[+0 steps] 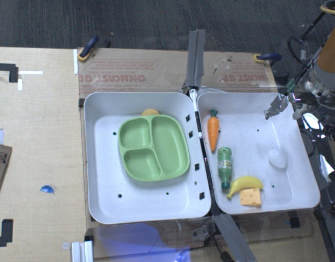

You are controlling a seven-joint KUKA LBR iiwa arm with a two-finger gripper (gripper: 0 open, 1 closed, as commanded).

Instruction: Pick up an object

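Note:
The right bin (298,201) holds an orange carrot (213,131) near its left wall. Below the carrot lies a small green bottle (225,167), then a yellow banana (245,183) touching an orange cheese wedge (251,197). A white rounded object (277,158) rests toward the right side. My gripper (292,113) hangs over the far right corner of this bin, open, with nothing between its fingers. It is well apart from all the objects, and the white one is closest.
The left bin (102,201) carries a green divided plate (154,146), with a small yellow-orange thing (150,112) peeking out behind it. A ridge (200,146) separates the bins. Cables and the arm (325,70) crowd the right edge.

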